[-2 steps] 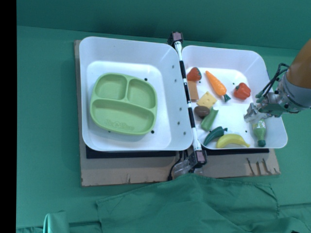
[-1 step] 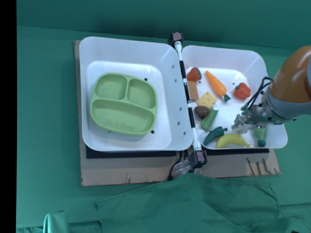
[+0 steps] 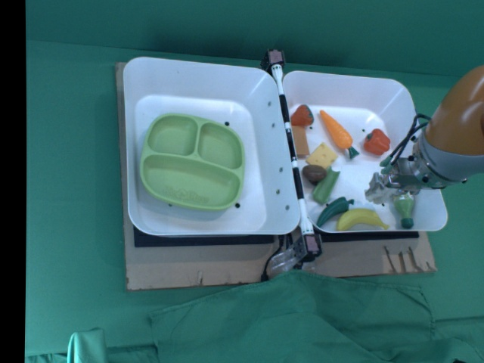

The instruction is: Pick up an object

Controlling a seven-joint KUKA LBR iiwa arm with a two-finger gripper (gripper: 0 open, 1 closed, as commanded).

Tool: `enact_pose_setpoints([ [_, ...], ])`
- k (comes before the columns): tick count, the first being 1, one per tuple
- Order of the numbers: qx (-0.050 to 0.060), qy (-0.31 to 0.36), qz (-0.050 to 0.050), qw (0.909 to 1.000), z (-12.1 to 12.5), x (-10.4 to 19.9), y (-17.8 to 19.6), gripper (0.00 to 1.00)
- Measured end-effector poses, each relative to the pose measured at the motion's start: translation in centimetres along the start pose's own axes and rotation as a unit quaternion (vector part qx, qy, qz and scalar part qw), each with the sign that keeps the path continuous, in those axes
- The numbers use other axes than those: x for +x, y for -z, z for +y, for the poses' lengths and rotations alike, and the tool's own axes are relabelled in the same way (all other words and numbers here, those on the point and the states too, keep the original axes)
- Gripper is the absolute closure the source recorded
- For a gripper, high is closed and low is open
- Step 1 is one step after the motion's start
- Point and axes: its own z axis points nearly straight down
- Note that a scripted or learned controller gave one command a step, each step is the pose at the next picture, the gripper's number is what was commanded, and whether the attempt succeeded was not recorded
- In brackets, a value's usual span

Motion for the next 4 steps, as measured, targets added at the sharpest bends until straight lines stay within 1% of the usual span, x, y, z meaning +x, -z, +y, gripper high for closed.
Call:
enact_pose_setpoints([
  [1, -0.001, 0.004, 0.001, 1.0, 0.1, 2.9, 3.5, 1.0],
  [2, 0.004, 0.0, 0.001, 1.0, -0.2, -0.5, -0.5, 1.0],
  [3, -0.001, 0.004, 0.001, 1.0, 0.1, 2.4, 5.2, 1.0],
  [4, 0.0, 0.006, 0.002, 1.0, 2.4, 8.9, 6.5, 1.0],
])
